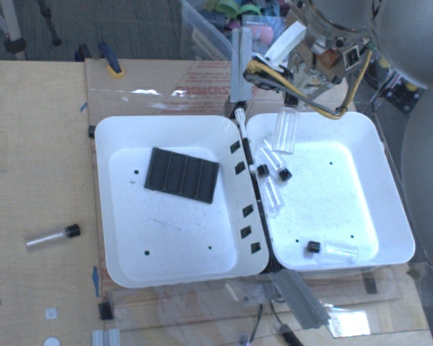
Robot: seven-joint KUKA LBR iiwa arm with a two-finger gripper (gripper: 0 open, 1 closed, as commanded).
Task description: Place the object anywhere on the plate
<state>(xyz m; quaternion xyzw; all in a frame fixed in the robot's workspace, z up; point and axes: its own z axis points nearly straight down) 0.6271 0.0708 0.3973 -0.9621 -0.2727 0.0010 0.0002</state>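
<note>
A black ridged plate [182,174] lies flat in the left bin [115,258], toward its back. Several clear tubes with black caps lie in the right bin [390,215]: two near the divider [273,193], one near the front [333,249]. Another clear tube [285,132] stands nearly upright at the back of the right bin, directly under my gripper [290,101]. The gripper hangs over that bin's back rim, its tip close to the tube's top end. Whether it grips the tube is hidden by the wrist and cables.
A stray capped tube [52,236] lies on the wooden bench left of the bins. A clear box of coloured items [224,9] stands behind the bins. A yellow and black cable [274,74] loops beside the wrist. Black clips [247,211] line the divider.
</note>
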